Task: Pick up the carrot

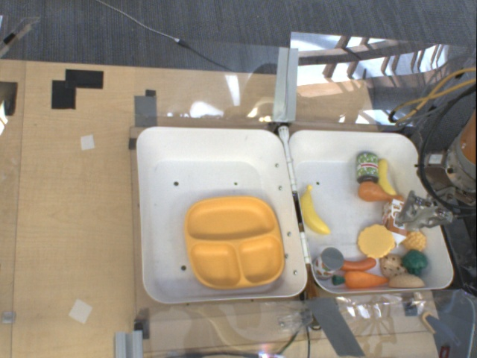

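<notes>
Left bin (160, 200): holds just the yellow divided plate (235, 241), well away from the action, no trouble there.
Right bin (328, 151): crowded along its near and right side, and that crowding is the risk.
Arm (451, 174): reaching in from the right, over the bin's right edge.
Gripper (412, 213): low over the cluster, beside the yellow disc (376, 241); I cannot tell how the jaws stand, and nothing is visibly between them.
Banana (313, 212): lying alone by the divider, out of the way.
Carrot (365, 280): orange, lying flat against the near wall, between the grey cup (329, 260) and the tan piece (406, 280).
Red pepper (359, 265): touching the carrot's far side; the fingers could pinch it instead.
Orange piece (373, 192): similar colour, near the gripper, an easy wrong target.
Likely miss: the gripper sits away from the carrot, the wall blocks one finger, neighbours get shoved.
</notes>
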